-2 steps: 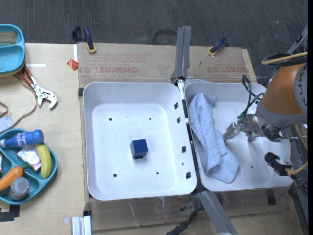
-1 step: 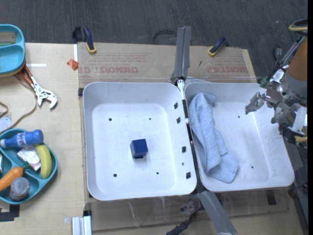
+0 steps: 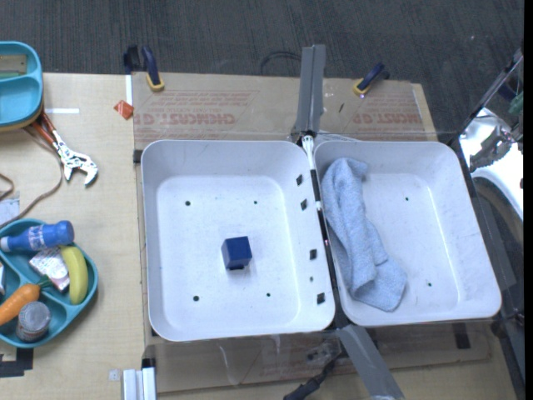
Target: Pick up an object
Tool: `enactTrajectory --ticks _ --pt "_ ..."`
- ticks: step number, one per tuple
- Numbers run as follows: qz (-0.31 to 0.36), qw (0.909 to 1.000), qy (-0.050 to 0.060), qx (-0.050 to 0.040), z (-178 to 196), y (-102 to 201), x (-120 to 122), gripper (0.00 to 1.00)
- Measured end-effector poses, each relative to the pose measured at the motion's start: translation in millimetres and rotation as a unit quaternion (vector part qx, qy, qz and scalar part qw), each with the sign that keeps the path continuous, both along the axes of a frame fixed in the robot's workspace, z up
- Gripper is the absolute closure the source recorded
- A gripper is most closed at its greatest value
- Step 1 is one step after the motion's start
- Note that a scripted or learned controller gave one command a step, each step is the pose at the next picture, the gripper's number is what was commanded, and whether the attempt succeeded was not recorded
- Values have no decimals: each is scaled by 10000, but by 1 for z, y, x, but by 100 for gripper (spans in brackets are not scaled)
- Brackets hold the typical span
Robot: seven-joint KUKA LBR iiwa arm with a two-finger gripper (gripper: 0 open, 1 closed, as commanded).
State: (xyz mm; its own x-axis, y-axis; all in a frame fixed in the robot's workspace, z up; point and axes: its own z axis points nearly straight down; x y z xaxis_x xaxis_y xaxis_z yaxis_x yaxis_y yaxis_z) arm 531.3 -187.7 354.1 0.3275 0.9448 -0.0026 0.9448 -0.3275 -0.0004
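Here blue cube (image 3: 236, 252) sits in left bin (image 3: 166, 223)

Clutter on the bench's left side and clamps at its far edge

A round blue compartment tray (image 3: 83, 294) sits at the bench's near left corner, holding a yellow banana (image 3: 77, 273), an orange carrot (image 3: 17, 303), a blue-capped white bottle (image 3: 35, 237) and a small grey can (image 3: 32, 319); a silver adjustable wrench (image 3: 73, 162) lies near the left edge; a light-blue plastic container (image 3: 23, 80) sits at the far left corner; two blue-and-yellow clamps (image 3: 148, 67) (image 3: 368, 79) grip the cardboard sheet (image 3: 208, 107) at the far edge.
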Motion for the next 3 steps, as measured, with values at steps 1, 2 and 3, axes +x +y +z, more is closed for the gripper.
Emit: enactTrajectory --ticks 1,2,3 --pt "-76 10000 17 10 -103 55 38 0" --pt "-289 9996 10 6 -130 105 80 0" --pt "-96 10000 -1 2 -104 30 81 0"
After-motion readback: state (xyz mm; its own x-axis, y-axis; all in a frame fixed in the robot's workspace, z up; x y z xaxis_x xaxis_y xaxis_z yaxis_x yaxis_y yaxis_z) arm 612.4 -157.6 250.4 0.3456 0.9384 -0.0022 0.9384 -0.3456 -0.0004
